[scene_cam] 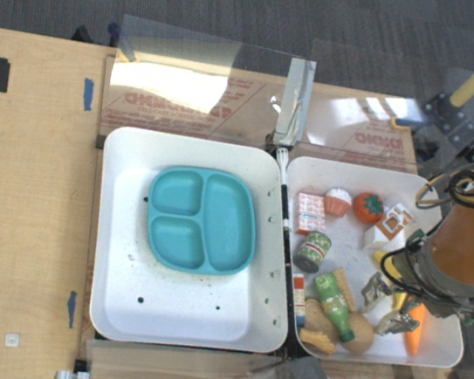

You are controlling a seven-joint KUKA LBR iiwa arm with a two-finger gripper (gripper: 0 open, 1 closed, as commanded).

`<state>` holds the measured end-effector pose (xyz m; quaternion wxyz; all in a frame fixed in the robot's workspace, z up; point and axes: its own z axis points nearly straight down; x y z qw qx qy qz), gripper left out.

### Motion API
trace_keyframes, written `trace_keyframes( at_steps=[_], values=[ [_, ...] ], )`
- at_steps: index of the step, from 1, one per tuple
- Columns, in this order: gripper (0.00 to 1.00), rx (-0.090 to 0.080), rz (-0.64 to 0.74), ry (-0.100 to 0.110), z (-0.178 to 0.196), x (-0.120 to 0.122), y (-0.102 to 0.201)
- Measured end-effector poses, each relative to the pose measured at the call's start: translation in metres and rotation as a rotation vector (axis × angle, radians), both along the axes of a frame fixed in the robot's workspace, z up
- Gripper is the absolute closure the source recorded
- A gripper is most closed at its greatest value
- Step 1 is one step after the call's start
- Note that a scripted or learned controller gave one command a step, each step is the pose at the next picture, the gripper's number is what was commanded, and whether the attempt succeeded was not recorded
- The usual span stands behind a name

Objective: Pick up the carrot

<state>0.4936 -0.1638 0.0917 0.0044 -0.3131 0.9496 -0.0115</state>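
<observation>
faintly, reversed red lettering (unreadable) behind bins

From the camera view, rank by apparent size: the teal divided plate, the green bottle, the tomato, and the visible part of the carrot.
1. teal divided plate, by far largest
2. green bottle
3. tomato
4. carrot, partly hidden by the arm, so its rank is unsure

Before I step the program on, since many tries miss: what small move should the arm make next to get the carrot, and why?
Probably a short shift toward the bin's right wall, then down. The gripper hangs low in the right bin, and the carrot lies just beside it, not between its fingers. The green bottle lies on the other side, so moving away from it looks safe.
</observation>
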Motion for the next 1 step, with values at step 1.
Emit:
trace_keyframes(
  at_steps=[1],
  values=[
    [1.00,0.013,0.440,0.012,0.0392,0.0107,-0.0607]
  ],
)
